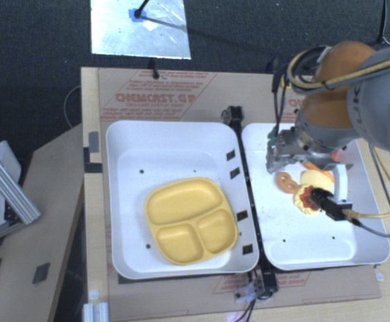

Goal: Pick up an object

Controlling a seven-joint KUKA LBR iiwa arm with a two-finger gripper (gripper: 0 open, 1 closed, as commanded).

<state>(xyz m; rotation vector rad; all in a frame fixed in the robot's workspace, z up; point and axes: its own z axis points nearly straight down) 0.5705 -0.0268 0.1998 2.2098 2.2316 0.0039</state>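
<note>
Camera view: cardboard (156,98) reads "CHEMCAST GP"; gripper (283,158) low in right bin (315,247), its opening impossible to judge.

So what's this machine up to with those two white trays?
A grey and orange robot arm reaches into the right bin, its gripper low over a small pile of toy items, apparently trying to pick one up. The left bin holds a yellow divided plate, untouched.
</note>
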